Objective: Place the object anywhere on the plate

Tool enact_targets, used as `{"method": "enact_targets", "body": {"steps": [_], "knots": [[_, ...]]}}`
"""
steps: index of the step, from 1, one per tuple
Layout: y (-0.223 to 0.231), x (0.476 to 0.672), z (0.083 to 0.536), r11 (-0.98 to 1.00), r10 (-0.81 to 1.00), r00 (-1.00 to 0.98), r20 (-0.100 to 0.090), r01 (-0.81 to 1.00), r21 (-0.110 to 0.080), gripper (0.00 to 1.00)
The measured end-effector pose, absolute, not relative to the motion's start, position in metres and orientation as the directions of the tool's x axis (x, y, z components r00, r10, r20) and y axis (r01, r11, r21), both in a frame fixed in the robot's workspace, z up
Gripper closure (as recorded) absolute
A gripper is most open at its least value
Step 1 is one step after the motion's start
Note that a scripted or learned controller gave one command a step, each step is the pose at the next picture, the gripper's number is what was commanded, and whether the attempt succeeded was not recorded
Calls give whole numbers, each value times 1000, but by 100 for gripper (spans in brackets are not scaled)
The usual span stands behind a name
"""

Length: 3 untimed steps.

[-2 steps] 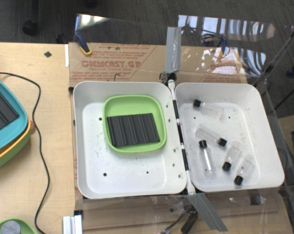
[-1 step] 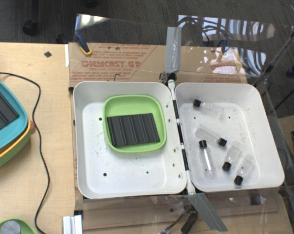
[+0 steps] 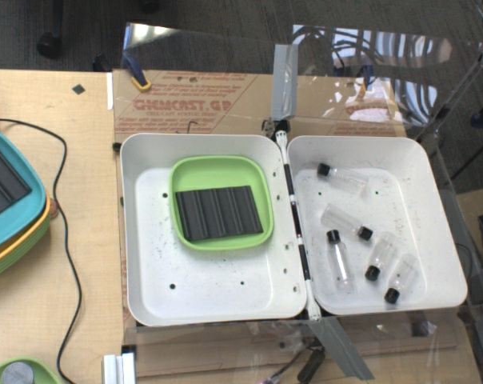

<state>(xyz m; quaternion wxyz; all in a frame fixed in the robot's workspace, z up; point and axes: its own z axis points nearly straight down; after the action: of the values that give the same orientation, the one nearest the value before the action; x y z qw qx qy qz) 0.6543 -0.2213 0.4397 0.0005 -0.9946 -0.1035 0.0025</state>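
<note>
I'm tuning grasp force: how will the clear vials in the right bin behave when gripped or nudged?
The clear vials lie on their sides in the right bin, so a nudge would probably roll them. Their smooth transparent walls look slippery, and possibly brittle if squeezed. They seem small and light, likely to skid away rather than stay put.

Body colours, shapes, markings: none tellable from this view.

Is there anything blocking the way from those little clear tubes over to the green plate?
Only the bins' meeting walls lie between. The tubes sit in the right bin; the green plate, in the left bin, already carries a dark ribbed slab over most of it.
</note>
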Motion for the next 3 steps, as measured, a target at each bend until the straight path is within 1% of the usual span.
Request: {"method": "enact_targets", "body": {"steps": [3], "knots": [[-221,654,439,-979,206,979,-7,206,-2,0]]}}
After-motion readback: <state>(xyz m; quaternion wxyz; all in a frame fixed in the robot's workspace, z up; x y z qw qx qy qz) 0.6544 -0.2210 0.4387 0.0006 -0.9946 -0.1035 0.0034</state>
